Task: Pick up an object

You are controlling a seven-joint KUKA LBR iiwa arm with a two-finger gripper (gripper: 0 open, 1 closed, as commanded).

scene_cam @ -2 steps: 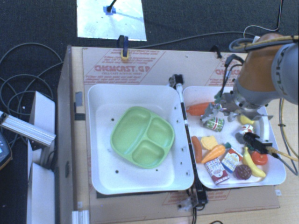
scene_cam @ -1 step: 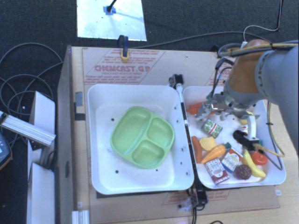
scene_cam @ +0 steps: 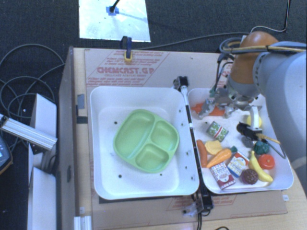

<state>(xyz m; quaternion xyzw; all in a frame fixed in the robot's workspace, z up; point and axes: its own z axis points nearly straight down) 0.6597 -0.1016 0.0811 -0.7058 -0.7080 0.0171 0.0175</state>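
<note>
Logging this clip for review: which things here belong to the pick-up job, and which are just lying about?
Job:
gripper
right bin
green can
carrot
banana
tomato
small carton

Lying about:
green divided plate
left bin
yellow clamp
cables

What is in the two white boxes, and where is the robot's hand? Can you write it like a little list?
left bin: one green divided plate
right bin: toy food, with a small can, a carrot, a banana and a tomato
gripper: low over the right bin's far end, by an orange piece
held: nothing seen between the fingers
</note>
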